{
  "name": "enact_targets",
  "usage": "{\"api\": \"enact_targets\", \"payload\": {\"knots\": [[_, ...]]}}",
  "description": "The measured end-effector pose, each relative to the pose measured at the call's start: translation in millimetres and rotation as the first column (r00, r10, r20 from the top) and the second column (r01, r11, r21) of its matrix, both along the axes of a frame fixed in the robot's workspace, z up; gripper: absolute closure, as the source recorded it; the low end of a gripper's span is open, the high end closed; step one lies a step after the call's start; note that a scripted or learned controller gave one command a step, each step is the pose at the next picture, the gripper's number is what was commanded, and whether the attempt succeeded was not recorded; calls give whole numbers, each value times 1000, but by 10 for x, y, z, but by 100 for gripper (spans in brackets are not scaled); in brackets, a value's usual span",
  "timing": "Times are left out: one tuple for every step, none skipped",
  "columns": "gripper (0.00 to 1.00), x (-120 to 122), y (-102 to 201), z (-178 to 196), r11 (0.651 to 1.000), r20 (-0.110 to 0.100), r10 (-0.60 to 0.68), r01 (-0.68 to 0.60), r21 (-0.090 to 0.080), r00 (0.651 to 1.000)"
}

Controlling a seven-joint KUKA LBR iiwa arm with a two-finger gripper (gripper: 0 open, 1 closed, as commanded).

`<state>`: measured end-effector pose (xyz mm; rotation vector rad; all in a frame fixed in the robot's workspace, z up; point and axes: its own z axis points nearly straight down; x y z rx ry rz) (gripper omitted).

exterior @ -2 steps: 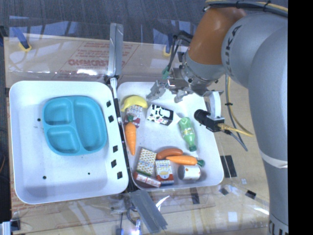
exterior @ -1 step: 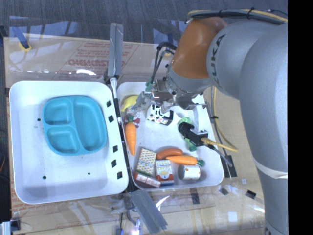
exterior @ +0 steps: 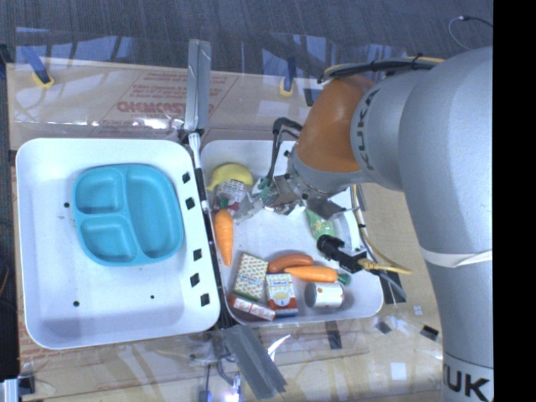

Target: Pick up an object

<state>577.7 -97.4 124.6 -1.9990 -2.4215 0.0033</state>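
The right bin (exterior: 366, 305) holds several toy foods. A yellow lemon (exterior: 231, 175) lies at its back left, with a small labelled jar (exterior: 230, 195) just in front of it and an orange carrot (exterior: 224, 234) along the left wall. My gripper (exterior: 275, 196) hangs low over the bin's middle, just right of the jar and lemon, with the grey arm and orange band (exterior: 335, 132) covering the bin's back right. A green item (exterior: 319, 223) peeks out under the wrist.
Near the right bin's front lie a patterned box (exterior: 249, 276), a small carton (exterior: 280, 291), a red sausage (exterior: 289, 261), a second carrot (exterior: 312, 273), a silver can (exterior: 326, 295) and a pink bar (exterior: 254, 309). The left bin (exterior: 42, 308) holds a blue divided plate (exterior: 127, 213).
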Motion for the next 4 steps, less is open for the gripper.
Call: {"api": "enact_targets", "payload": {"knots": [[0, 566, -436, -211, 999, -14, 37, -37, 8, 999], [100, 571, -523, -80, 999, -8, 35, -35, -10, 999], [0, 573, -498, -74, 999, -12, 38, -38, -6, 999], [100, 580, -505, 24, 999, -9, 41, -41, -8, 999]]}}
